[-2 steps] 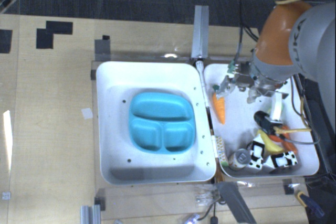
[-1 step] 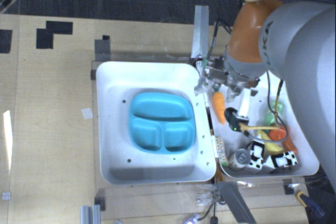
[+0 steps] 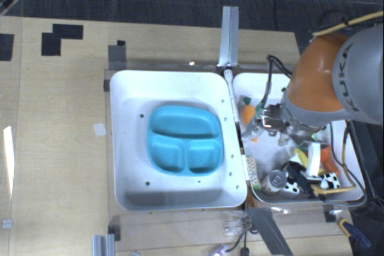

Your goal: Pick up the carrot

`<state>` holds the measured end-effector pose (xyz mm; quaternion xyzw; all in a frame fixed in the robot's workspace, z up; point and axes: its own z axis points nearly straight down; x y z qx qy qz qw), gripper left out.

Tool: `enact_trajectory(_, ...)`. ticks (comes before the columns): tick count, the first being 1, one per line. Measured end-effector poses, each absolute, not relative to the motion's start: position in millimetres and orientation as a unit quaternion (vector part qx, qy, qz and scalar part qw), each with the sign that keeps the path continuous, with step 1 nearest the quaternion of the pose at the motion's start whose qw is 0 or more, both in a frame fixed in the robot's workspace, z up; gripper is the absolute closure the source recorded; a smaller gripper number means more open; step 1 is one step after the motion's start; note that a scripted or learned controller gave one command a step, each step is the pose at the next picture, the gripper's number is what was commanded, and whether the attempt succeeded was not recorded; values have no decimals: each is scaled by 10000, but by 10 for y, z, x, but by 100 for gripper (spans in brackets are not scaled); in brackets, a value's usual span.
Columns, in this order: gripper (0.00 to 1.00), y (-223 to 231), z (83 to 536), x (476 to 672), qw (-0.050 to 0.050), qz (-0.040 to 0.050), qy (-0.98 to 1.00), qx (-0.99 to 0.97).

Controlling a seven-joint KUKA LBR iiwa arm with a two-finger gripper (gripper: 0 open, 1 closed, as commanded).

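Claw [image 3: 262, 122] beside upright-lying carrot [image 3: 247, 113]

Two shallow bins are sitting side by side at the centre of the frame. The left bin [image 3: 123, 147] is holding a divided tray [image 3: 183, 138] at its middle. The right bin [image 3: 255, 82] is lying toward the right of the frame, with the arm [image 3: 333, 78] reaching over it from the right edge. The gripper [image 3: 264, 120] is hanging in that bin's upper left part, just beside the carrot [image 3: 247, 113], which is lying near the wall shared with the left bin. A cluster of small objects [image 3: 297, 174] is lying in the lower right of the right bin.
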<state>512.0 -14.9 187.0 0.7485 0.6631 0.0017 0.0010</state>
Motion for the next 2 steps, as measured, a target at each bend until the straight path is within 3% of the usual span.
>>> enact_trajectory(1,0,-26,1849,5970,13,14,7741,6331)
enact_trajectory(2,0,-27,1850,5970,15,14,7740,6331)
